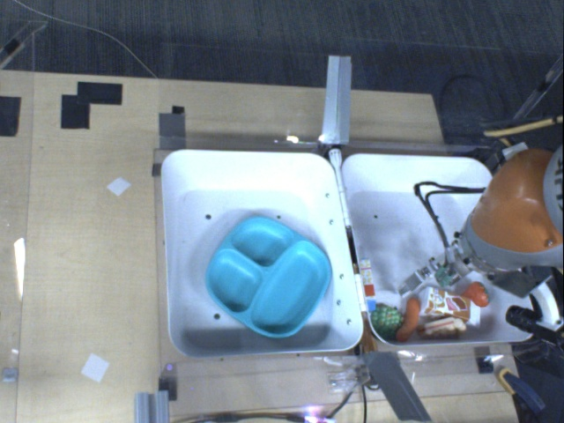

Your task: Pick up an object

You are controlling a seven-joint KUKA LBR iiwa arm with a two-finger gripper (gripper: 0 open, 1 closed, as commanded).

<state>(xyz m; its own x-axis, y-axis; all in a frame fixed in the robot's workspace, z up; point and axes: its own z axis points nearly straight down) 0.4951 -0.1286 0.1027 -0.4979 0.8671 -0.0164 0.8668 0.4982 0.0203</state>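
A cluster of small toy foods lies along the front wall of the right bin [397,201]: a green piece [383,318], an orange carrot-like piece [410,317], a white and orange packet [446,309] and a red round piece [477,293]. My gripper [430,277] reaches in from the right and hangs low just above the packet and the carrot-like piece. The arm's orange band [520,211] covers the bin's right side. I see nothing clearly held.
The left bin [194,192] holds a blue divided plate [269,276] near its middle. A metal divider post [336,100] stands at the back between the bins. Black cables [436,203] loop over the right bin's back area.
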